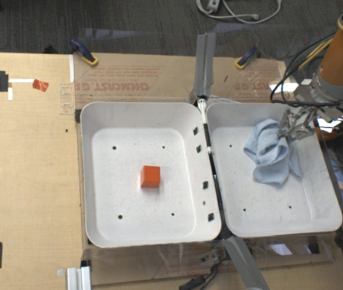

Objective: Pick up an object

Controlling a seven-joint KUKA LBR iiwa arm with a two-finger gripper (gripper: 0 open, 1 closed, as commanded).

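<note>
A pale blue cloth (270,154) lies bunched in the right bin (316,222), drawn up into a peak at its upper right. My gripper (291,130) sits right at that peak, its metal fingers (298,125) pinched on the cloth's top fold. The arm with its orange band (342,53) comes in from the upper right. An orange-red cube (150,176) rests alone near the middle of the left bin (98,222), far from the gripper.
The divider (209,162) between the two bins runs down the centre. A wooden board (20,180) lies to the left of the bins, with a small red piece (40,85) on it. Cables (304,59) hang near the arm.
</note>
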